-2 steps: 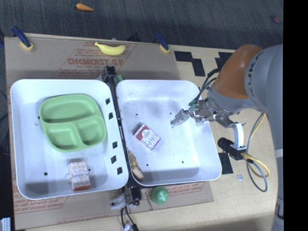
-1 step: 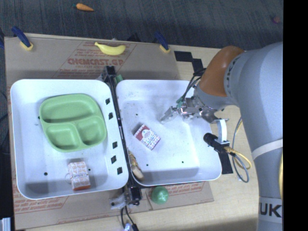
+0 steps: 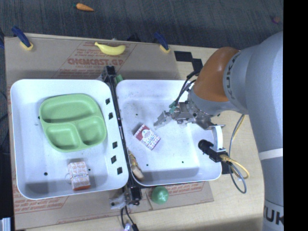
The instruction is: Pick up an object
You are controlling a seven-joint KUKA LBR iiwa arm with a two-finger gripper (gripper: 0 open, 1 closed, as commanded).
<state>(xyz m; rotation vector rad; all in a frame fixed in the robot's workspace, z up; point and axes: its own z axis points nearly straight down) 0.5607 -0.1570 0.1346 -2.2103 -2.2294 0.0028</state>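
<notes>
Arm (image 3: 260,81): cut off by the right side of the frame; its lower stretch runs out at the bottom right corner.
End effector (image 3: 161,120): small and blurred at centre; finger state cannot be told.
Right bin (image 3: 144,93): its right rim is hidden under the arm's wrist and orange band.
Small carton (image 3: 78,175): lower left of the frame, print too blurred to read.
Red and white packet (image 3: 147,136): centre, label too small to read.
Object at bin divider (image 3: 134,170): lower centre, brownish, partly hidden by the rim; kind unclear.
Worktop (image 3: 29,211): cut off at the bottom edge.
Orange item (image 3: 84,6): upper left, too small to identify.
</notes>
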